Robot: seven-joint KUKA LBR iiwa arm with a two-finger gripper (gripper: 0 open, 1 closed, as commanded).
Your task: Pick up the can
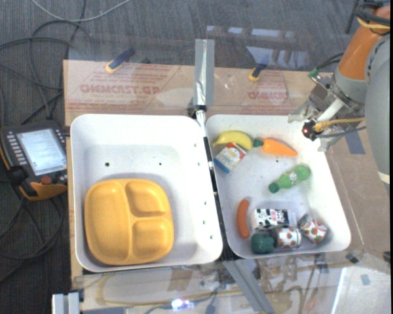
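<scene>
Claw [312, 124] hovers beyond right bin's [337, 205] far corner, well apart from can [287, 237]; finger state unclear.

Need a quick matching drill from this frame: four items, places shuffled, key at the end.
Items:
1. yellow tray
2. banana
3. green bottle
4. can

Places:
A. right bin, far edge, beside the carrot
B. left bin, near half
C. right bin, near edge, among the packets
D. right bin, middle, lying tilted

Pairs: 1-B, 2-A, 3-D, 4-C
</scene>
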